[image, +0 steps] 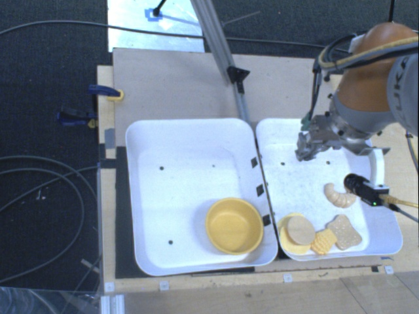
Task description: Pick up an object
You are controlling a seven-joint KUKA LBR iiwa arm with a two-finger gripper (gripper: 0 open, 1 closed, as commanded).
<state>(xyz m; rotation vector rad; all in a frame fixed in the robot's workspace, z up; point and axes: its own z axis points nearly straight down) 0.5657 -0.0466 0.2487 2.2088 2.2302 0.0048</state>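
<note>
Hovering above right bin (288, 188), far-left part | jaws: open or closed, cannot tell | likely pick: croissant (339, 195), right of jaws and nearer the camera, long axis roughly left-right.

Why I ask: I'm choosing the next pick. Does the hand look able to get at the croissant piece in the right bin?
Probably yes. The hand hangs over the right bin, and the croissant piece lies uncovered on its floor, apart from the other food pieces.
</note>
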